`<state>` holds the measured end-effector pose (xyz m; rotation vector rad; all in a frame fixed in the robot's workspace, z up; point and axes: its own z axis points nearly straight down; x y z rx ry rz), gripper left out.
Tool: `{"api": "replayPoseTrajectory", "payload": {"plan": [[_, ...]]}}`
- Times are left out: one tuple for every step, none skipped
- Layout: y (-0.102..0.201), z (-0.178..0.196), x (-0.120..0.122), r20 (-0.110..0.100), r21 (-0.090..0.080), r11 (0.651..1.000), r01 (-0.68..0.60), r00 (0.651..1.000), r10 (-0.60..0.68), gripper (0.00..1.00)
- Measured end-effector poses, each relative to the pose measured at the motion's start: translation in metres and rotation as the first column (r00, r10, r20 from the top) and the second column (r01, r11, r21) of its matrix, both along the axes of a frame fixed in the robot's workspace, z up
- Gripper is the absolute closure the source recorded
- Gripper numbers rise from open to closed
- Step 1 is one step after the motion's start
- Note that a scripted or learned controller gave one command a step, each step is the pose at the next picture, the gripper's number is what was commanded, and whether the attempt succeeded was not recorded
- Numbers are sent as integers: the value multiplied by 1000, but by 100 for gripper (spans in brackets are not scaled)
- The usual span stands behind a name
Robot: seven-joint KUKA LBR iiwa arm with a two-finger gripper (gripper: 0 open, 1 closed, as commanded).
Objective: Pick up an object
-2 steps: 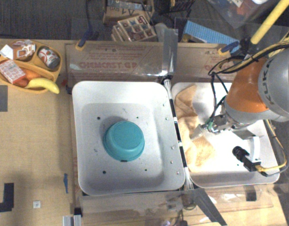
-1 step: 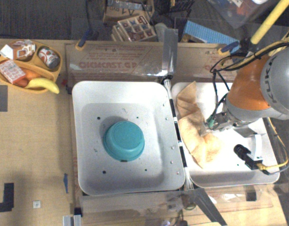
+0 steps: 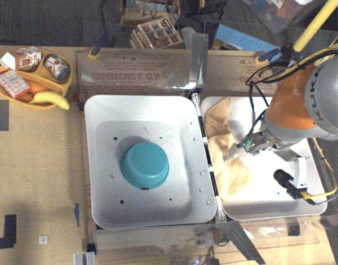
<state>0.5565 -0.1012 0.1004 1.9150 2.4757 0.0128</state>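
1. Pincer. The pincer (image 3: 234,152) sits low in the right bin (image 3: 279,206), near that bin's left wall. From this slanted overhead view I cannot tell how far open it is, and I see nothing clearly held in it.

2. Nearest candidates. 2 tan items lie along the same wall. The speckled tan piece (image 3: 238,176) is just beside the pincer on the near side. The crumpled tan piece (image 3: 217,120) is on the far side. I cannot tell what material either is made of, or whether the pincer touches either one. Judging by position, the speckled piece is the likely target, since the pincer is closest to it.

3. Arm. The arm (image 3: 293,106) reaches in from the right and bends down over the bin, which puts the wrist above the tan items.

4. Other candidate. The teal bowl (image 3: 145,164) rests rim-down in the middle of the left bin (image 3: 102,126), well apart from the pincer. Its domed shape would probably be harder to grasp.

5. Surroundings. A yellow tray (image 3: 3,87) of toy food stands on the tabletop (image 3: 36,164), outside both bins.

6. Progress. I judge the pick as not yet made.
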Motion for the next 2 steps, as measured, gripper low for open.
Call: {"api": "replayPoseTrajectory", "payload": {"plan": [[2, -11, 3, -5, -2, 997, -73, 997, 73, 0], [3, 0, 4, 0, -1, 997, -71, 997, 71, 100]]}}
